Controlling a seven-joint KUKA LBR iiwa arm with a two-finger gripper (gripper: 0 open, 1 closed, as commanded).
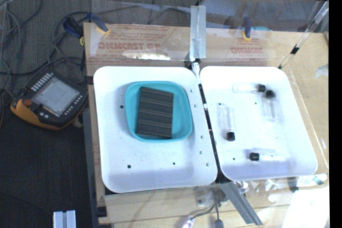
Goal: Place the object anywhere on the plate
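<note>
1. Lying flat in the middle of the turquoise square plastic plate is the dark grey ribbed rectangular block; its long side runs from the far edge of the plate toward the near edge, with a small tilt.
2. This plate sits in the left shallow white bin, a little nearer to the far edge and the right edge of that bin than to its near edge.
3. All four sides of the block stay inside the raised rim of the plate, so I judge that the task is already fulfilled; the rim also keeps the block from sliding off.
4. About the gripper I cannot tell anything: how wide it is opened, or if it has hold of something.
5. The right shallow white bin carries several clear small tubes with black caps, spread apart from each other between its far edge and its near edge.
6. These tubes probably wait as other things for picking, so they are kept separated from the plate.
7. A grey hand controller with a screen rests on the floor beside the left edge of the bench.
</note>
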